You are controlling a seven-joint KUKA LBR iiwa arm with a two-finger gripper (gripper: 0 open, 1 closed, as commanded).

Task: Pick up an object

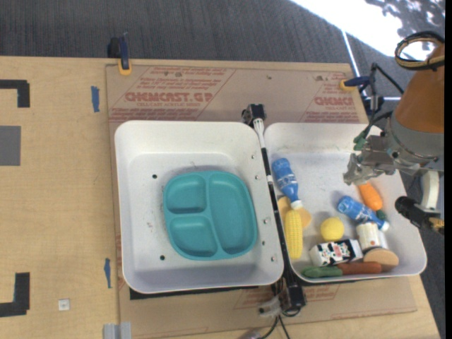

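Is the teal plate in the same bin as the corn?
No, the teal plate lies alone in the left bin, while the corn is in the right bin.

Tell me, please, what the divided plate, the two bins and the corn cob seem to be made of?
The divided plate looks like teal moulded plastic, matte, with one even colour and soft rounded ridges between its compartments. The two bins, left and right, look like thin white plastic with rolled rims and a dull sheen. The corn cob is probably toy plastic: uniformly yellow and slightly glossy, though rubber is possible.
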